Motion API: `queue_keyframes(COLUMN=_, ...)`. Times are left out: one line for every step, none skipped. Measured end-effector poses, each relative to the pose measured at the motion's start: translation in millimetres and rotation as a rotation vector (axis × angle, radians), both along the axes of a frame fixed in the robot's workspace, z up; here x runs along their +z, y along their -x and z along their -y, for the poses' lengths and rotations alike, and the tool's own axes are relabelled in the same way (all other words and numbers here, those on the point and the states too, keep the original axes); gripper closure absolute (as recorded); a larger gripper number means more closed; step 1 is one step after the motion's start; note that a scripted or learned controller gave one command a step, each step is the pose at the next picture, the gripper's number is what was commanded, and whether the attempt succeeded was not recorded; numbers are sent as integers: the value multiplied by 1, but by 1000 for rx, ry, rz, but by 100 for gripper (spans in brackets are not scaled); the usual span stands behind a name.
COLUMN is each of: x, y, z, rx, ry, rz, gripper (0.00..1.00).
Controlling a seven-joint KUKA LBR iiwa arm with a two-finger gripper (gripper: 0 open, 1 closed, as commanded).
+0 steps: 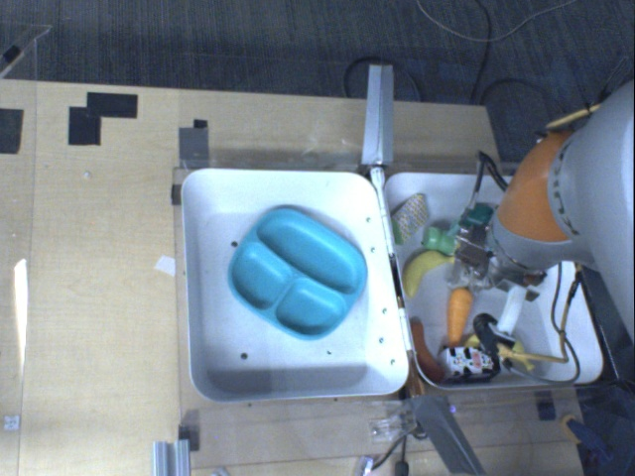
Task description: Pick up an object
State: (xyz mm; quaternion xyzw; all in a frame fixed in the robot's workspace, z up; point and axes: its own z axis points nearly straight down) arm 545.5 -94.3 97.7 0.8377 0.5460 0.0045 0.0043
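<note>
Below, pale wood bench point(89, 266), dark carpet point(198, 18) behind; fingers point(474, 266) state unclear.

carrot point(457, 313): orange, tapered, lying roughly lengthwise in the right bin point(591, 365), mid-bin, just below the wrist hardware
yellow piece point(424, 269): rounded, lemon-like, near the bin's left wall, up-left of the carrot
green piece point(438, 237): small, just above the yellow piece, touching or nearly so
mesh-patterned item point(411, 212): grey-green, tilted, top-left corner of the bin
black-and-white item point(467, 362): small, bottom of the bin, below the carrot
dark red-brown strip point(422, 350): curved, along the bin's lower-left edge
</note>
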Motion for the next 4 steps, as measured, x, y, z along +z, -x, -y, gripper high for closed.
queue_keyframes(x=132, y=-21, z=-44, rx=-124, ry=-1, rz=-9, gripper=100)
queue_keyframes(x=131, y=-21, z=-44, rx=-123, ry=-1, rz=-10, gripper=0)
queue_keyframes(x=20, y=-30, z=-2, rx=-25, ry=-1, rz=-7, gripper=0)
queue_keyframes(x=-11, y=-57, z=35, rx=25, ry=-1, rz=-2, gripper=0)
